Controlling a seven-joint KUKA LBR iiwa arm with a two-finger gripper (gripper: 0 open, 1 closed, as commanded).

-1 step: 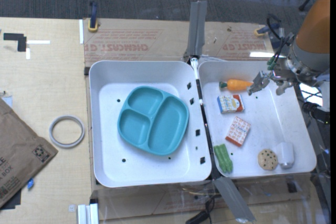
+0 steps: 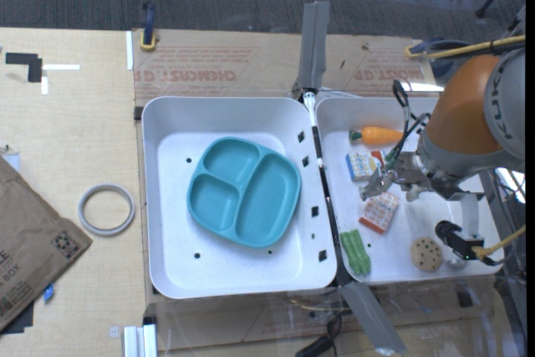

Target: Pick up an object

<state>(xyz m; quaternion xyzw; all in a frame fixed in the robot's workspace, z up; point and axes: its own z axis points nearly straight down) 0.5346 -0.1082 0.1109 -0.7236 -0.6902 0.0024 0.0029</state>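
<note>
One arm, one gripper (image 2: pixel 382 182) low in the right bin (image 2: pixel 401 270), whether open or closed I cannot tell.

Just under the gripper's near side lies a red-and-white packet (image 2: pixel 379 213); a blue-and-white packet (image 2: pixel 361 165) sits just beyond it on the far side, with a carrot (image 2: pixel 378 135) farther still. Near the front wall lie a green pod (image 2: pixel 355 252) and, to its right, a cookie (image 2: pixel 426 254). Left bin (image 2: pixel 167 263) holds a teal divided plate (image 2: pixel 244 191). A tape ring (image 2: pixel 106 208) rests on the bench, well left.
</note>
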